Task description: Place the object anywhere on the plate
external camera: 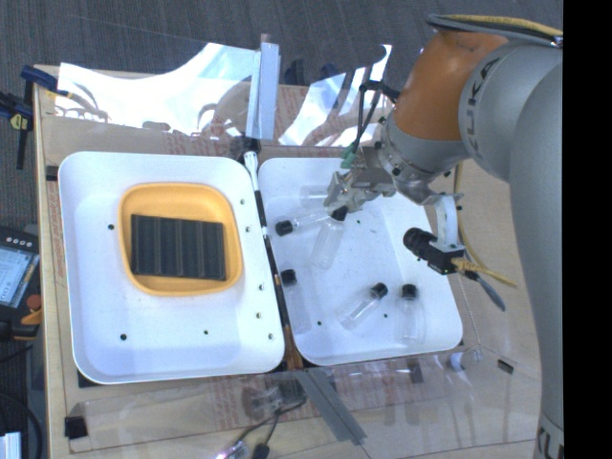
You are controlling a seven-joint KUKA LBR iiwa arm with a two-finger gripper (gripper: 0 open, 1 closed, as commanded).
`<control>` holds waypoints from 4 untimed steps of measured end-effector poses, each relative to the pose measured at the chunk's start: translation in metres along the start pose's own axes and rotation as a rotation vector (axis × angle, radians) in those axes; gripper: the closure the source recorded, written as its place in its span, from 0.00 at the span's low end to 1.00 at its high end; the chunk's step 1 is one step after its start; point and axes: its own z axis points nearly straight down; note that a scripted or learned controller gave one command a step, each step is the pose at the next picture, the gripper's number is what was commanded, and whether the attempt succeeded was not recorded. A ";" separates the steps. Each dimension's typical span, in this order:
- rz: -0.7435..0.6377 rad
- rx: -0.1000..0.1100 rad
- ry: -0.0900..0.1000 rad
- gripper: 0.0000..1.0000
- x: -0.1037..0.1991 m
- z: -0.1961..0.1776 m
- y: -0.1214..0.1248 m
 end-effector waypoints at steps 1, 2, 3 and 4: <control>-0.107 -0.001 0.000 1.00 0.015 0.008 0.028; -0.383 0.003 0.002 1.00 0.039 0.045 0.011; -0.455 0.003 0.001 1.00 0.091 0.045 0.011; -0.455 0.003 0.001 0.00 0.091 0.045 0.011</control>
